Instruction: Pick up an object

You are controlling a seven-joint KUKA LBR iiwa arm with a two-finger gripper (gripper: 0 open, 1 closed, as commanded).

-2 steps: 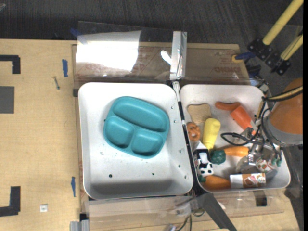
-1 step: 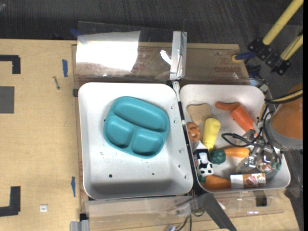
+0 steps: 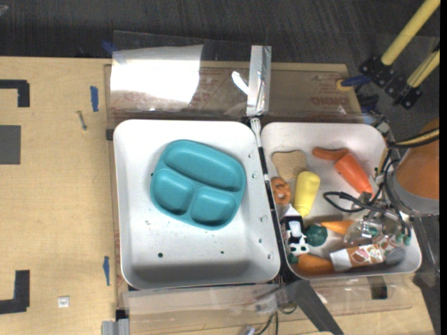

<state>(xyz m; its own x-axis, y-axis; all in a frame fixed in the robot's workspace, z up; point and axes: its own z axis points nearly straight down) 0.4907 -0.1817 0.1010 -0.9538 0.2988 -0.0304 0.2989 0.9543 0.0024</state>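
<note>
— Gripper status?
— The gripper (image 3: 377, 223) sits low in the right bin (image 3: 363, 132); finger state cannot be determined.
— Objects?
— A yellow bottle (image 3: 306, 191) and an orange carrot (image 3: 350, 170) lie just left.

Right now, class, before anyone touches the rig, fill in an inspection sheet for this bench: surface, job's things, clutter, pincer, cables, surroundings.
Surface: bench of pale board, bearing two white bins side by side.
Job's things: right bin holds a yellow item, an orange carrot-like piece, a tan flat piece, a green ball, a black-and-white toy and a small tube.
Clutter: left bin holds a teal divided tray.
Pincer: pincer low over the right bin's near-right corner; finger state unclear.
Cables: dark wires loop beside the wrist.
Surroundings: dark floor; yellow poles at upper right.
</note>
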